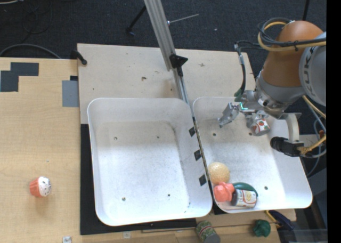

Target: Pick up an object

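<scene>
White right bin (277, 183): gripper (242, 115) poised over far end, jaws apart, clamped on nothing. Tan ball (218, 172), orange object (224, 191), dark bottle (245, 195) clustered at near edge. Left bin (138, 156) adjacent.

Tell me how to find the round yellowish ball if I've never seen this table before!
Look at the right bin, the one the arm reaches over, and go to its near left corner by the divider. The tan ball sits there, just above an orange-red toy and a dark green bottle. It is the only plain, pale round thing; its neighbours are brightly coloured.
</scene>
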Motion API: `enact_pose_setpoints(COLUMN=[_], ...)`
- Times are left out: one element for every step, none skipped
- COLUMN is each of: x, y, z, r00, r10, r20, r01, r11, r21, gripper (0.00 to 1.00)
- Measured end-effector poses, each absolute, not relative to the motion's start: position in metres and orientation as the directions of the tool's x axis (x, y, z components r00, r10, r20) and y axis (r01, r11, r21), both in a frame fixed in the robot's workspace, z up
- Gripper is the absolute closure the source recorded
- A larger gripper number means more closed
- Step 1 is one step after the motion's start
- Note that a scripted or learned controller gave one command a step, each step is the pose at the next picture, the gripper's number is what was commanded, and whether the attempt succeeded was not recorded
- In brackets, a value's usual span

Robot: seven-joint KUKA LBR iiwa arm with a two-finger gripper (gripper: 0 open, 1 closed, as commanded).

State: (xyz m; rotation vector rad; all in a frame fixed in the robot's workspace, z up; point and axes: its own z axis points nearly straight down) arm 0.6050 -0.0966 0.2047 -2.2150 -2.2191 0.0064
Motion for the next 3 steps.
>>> enact_pose_setpoints(x=[0.606,0.606,0.606], y=[-0.097,-0.095,-0.093], z=[0.207,0.163,0.119], r00=[-0.001,-0.001,0.000], r10=[1.000,1.000,1.000], r20=[0.001,0.001,0.001], r01=[1.000,1.000,1.000], r11=[0.001,0.001,0.000], r21=[-0.003,-0.008,-0.008], gripper=[0.00,0.00,0.00])
